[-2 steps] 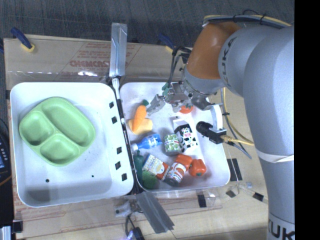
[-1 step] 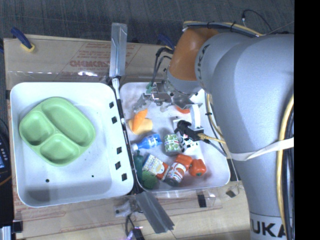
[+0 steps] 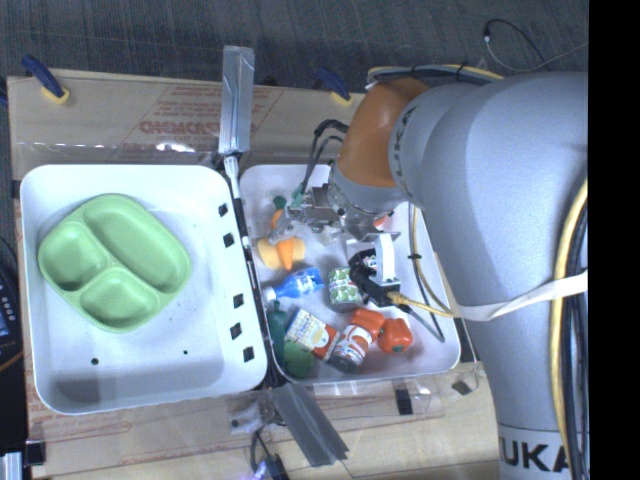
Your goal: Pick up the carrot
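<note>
1. White plastic forms two shallow bins side by side on a cardboard-covered bench (image 3: 120, 108), seen from above at a slant.
2. Left bin (image 3: 60, 368): it holds a light green divided plate (image 3: 113, 259) with three compartments, lying toward the bin's 10 o'clock corner.
3. Right bin (image 3: 448, 348): it holds a cluster of small toy groceries.
4. Grey and bulky, the arm (image 3: 490, 178) enters from 3 o'clock and covers most of the right bin's 1 to 3 o'clock part; its orange band (image 3: 368, 138) shows at about 12 o'clock over that bin.
5. Below the band, the gripper (image 3: 312, 208) hangs over the bin's 11 o'clock area, with black cables looping around it. Whether its fingers are apart or together cannot be told, since the wrist hardware hides them.
6. An orange, carrot-like piece (image 3: 281, 253) lies at about 9 o'clock in the right bin, near the divider wall and just beside the gripper at its 7 o'clock.
7. A small blue and white bottle (image 3: 296, 286) lies just at the carrot's 5 o'clock.
8. A green and white can (image 3: 345, 287) rests near the bin's centre.
9. A green-edged carton (image 3: 306, 333), a red-labelled can (image 3: 352, 347) and a red-orange toy (image 3: 392, 334) sit along the bin's 6 o'clock edge, close together.
</note>
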`<state>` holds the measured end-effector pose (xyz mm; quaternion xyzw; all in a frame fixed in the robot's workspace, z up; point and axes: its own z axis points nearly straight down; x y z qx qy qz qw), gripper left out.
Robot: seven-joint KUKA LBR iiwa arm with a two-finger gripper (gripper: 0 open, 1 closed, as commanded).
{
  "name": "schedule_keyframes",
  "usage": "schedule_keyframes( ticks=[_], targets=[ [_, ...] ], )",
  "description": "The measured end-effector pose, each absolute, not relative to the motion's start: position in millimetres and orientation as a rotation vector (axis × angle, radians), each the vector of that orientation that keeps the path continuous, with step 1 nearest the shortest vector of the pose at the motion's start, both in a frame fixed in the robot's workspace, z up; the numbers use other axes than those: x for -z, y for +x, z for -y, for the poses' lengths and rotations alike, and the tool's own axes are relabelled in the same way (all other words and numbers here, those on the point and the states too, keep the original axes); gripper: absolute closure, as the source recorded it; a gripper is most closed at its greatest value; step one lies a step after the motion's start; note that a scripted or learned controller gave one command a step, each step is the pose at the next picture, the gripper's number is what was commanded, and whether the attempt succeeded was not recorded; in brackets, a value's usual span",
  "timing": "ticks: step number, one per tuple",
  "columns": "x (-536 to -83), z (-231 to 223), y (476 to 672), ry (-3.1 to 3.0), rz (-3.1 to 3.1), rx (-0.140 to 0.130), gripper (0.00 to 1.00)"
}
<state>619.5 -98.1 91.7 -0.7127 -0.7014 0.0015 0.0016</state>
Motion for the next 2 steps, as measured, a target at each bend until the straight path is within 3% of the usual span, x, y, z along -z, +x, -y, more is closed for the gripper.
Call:
schedule_keyframes(
  ticks=[1, 2],
  targets=[
    [-102, 97, 619.7, -2.231, 2.204, -0.006, 1.0],
    [-194, 37, 645.9, -2.234, 2.208, 0.003, 1.0]
  ],
)
